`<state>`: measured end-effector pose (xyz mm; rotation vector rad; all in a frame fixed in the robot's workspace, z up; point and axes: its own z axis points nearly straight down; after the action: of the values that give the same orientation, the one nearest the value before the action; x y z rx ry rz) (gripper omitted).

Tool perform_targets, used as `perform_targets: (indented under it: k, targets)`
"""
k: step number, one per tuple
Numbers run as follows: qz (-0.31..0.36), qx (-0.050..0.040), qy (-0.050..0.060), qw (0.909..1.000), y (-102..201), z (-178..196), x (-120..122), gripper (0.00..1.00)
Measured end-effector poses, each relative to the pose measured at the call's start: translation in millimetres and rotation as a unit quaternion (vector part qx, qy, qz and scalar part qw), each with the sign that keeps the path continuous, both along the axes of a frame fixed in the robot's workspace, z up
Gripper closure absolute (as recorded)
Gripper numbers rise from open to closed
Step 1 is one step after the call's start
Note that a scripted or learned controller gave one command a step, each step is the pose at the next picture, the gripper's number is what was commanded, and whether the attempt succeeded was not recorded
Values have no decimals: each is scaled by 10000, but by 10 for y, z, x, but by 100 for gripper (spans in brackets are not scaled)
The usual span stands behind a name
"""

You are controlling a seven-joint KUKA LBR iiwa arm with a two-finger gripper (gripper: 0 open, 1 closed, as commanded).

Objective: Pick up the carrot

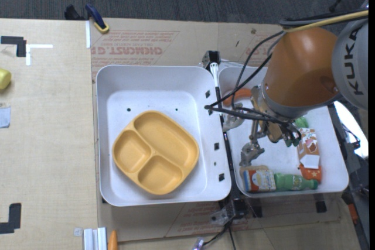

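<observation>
Worktop (47, 143) of pale wood carries two shallow white bins side by side, and we look down on them at a slant. Inside the left bin (111, 82) lies a yellow divided plate (155, 152) with three compartments, tilted a little toward the bin's near corner. Our arm (307, 70) comes in from the right, its orange band sitting over the far half of the right bin (334, 181) and hiding much of it. Below the band the hand (253, 152) hangs low over the left part of that bin, just beside the wall shared with the left bin; we cannot tell how its grip stands, and we see nothing clearly held in it. A thin orange sliver (241, 93) peeks out at the far side of the right bin, just left of the arm; it may be the carrot, though we cannot tell for sure. Along the near wall of the right bin lies a green and white packet (281, 180), and an orange and white packet (309, 155) sits near its right end.
</observation>
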<state>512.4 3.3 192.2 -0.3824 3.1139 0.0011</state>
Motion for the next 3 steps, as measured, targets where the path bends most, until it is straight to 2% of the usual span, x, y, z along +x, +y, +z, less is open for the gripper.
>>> perform_targets:
  k: [1, 2, 3]
  targets:
    - [75, 1, 16, 10000, 1007, -142, -143, 0]
    - [-1294, -3, -1, 9916, 1039, -856, 80, 0]
    - [-2105, 14, -18, 9776, 1500, -902, 603, 0]
